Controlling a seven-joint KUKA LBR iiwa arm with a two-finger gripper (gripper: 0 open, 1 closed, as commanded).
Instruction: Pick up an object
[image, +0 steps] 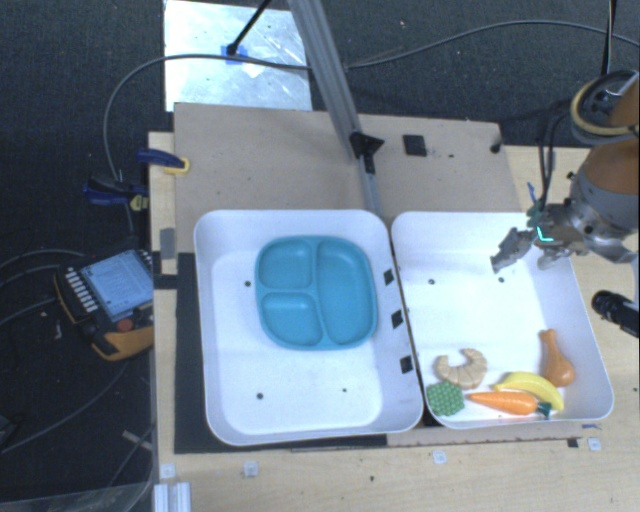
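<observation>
We note the gripper (522, 250) over the right bin (470, 300), its metal fingers apart and clamped on nothing. Toy food sits along that bin's near edge: ridged tan croissant (460, 367), knobbly green broccoli (445, 399), smooth carrot (503, 402), curved banana (532, 385), drumstick (556, 359). Left bin (230, 390) carries a glossy blue sectioned plate (316, 292).

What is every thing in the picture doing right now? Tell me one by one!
Gripper: up over the right bin, holding nothing.
Blue plate: lying flat in the left bin, nothing on it.
Croissant: lying in the right bin.
Banana: lying against the carrot.
Carrot: lying by the bin's near wall.
Green ball: resting in the bin's near corner.
Drumstick: lying near the right wall.
</observation>
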